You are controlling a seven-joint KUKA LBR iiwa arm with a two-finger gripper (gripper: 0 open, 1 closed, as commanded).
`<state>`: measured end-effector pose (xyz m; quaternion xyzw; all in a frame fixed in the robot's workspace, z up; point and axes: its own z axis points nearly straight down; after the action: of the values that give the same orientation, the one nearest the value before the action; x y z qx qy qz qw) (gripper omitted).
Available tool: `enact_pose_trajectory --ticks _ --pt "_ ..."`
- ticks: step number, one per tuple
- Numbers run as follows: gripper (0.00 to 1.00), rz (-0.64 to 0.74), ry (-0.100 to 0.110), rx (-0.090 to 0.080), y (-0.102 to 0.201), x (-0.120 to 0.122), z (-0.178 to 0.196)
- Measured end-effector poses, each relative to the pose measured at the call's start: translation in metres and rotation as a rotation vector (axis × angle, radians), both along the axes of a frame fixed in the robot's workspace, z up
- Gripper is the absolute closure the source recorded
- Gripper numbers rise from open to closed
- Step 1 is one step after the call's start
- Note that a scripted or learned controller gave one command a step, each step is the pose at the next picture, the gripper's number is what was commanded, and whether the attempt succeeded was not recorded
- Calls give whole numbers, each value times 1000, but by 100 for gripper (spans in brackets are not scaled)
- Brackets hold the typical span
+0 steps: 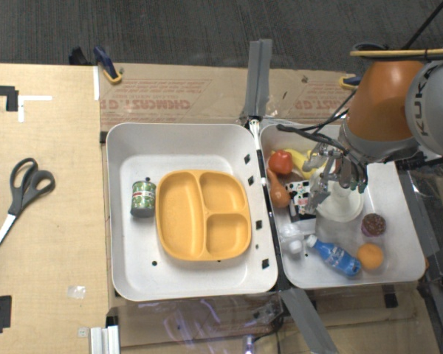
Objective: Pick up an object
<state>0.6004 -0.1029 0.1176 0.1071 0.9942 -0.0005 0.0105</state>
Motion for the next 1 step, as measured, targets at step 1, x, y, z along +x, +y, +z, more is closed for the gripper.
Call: enact_pose_trajectory --ticks 1 --pt "0 -67 -4 2 0 14 -7"
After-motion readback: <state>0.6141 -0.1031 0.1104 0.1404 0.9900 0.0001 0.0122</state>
